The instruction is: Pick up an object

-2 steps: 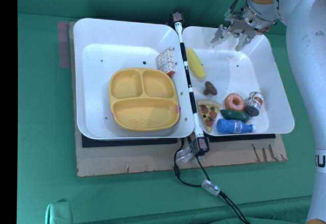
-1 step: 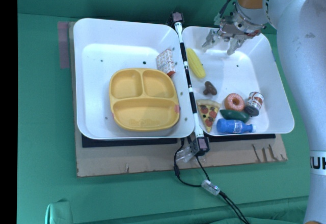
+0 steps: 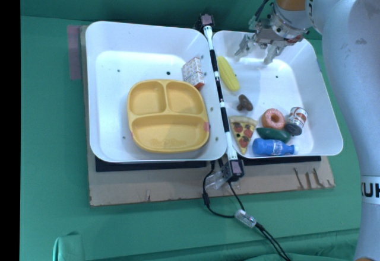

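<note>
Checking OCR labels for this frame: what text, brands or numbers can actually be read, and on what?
"KUKA", black vertical letters, only partly legible, on the arm just below the orange band.
"KU", start of a second mark cut off by the frame edge, low on the arm.
Can: label print too small to read.
Blue bottle: label too blurred to read.
Small box in the left bin: a printed pattern, nothing legible.

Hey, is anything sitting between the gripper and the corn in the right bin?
Nothing visible. The gripper hangs open over the far part of the right bin, and bare white floor separates it from the corn lying beside the divider. The other toys lie nearer the camera, out of that path.
</note>
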Action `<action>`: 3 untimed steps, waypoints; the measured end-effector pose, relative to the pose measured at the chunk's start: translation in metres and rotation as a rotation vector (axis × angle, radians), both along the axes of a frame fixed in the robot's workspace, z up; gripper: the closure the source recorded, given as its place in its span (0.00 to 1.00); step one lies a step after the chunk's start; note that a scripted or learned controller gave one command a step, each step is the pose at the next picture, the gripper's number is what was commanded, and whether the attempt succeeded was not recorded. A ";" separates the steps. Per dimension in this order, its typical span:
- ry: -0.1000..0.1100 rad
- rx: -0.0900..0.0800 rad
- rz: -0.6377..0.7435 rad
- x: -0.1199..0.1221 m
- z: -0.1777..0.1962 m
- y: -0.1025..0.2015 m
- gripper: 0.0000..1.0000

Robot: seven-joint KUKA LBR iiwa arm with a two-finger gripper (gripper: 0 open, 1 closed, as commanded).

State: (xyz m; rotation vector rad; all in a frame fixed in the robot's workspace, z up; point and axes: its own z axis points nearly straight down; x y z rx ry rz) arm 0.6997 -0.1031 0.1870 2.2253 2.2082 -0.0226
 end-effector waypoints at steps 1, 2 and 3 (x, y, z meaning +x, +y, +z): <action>0.000 0.001 0.001 0.000 0.000 0.000 0.00; 0.000 0.001 0.000 0.000 0.000 0.001 0.00; -0.001 0.003 0.002 0.000 0.000 0.000 0.00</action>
